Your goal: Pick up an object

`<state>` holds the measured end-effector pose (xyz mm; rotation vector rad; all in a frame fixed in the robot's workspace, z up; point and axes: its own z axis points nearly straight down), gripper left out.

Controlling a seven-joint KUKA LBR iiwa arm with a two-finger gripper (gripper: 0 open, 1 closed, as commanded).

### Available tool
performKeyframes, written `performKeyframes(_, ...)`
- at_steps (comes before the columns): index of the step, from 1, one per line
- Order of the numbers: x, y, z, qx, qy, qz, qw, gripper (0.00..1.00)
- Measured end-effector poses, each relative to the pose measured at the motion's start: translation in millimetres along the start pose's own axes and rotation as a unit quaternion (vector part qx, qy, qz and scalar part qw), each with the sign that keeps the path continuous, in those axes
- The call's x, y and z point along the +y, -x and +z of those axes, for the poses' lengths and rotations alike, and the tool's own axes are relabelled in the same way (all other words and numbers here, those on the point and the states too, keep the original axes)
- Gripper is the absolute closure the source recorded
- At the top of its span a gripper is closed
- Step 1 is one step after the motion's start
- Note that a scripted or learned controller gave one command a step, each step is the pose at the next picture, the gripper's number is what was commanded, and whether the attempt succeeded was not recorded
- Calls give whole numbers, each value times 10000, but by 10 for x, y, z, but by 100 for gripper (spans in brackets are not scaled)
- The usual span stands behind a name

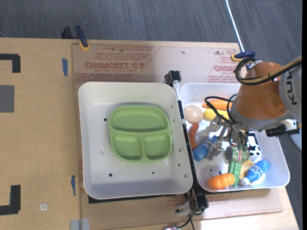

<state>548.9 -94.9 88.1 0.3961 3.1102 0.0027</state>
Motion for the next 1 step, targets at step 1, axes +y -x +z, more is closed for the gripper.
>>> performKeyframes(1,0,0,0,0,0,0,10000,0)
